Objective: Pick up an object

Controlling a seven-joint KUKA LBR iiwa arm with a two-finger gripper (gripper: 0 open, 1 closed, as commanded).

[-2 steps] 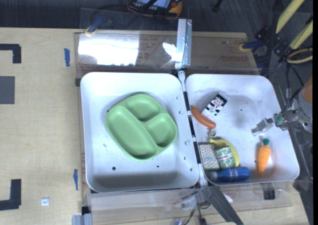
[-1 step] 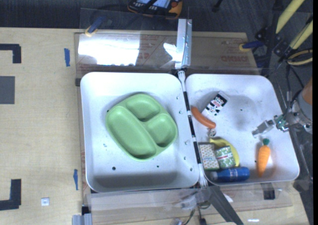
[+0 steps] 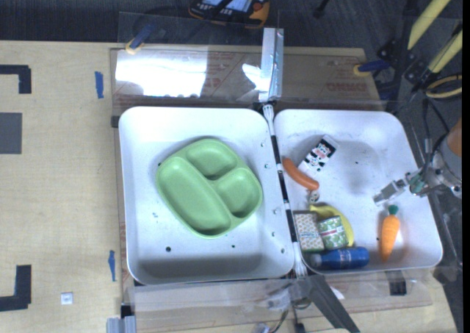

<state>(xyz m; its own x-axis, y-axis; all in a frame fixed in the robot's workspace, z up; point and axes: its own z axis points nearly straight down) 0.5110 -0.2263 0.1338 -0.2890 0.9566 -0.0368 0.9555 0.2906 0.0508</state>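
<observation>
Claw (image 3: 400, 188) at right edge of right bin (image 3: 367, 129), grip state unclear | toy carrot (image 3: 389, 232) just below it | green divided plate (image 3: 210, 186) in left bin (image 3: 139, 177)

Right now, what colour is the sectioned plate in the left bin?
Light green; the plate shows in the camera view.

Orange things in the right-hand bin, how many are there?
2: a toy carrot near the bin's right wall, and an orange hot dog near the divider. The pile at the bottom may hide others.

Two white bins (image 3: 139, 129), one green divided plate (image 3: 209, 186), one carrot (image 3: 389, 232), one hot dog (image 3: 300, 174), one blue bottle (image 3: 341, 257), one banana (image 3: 339, 216)
</observation>
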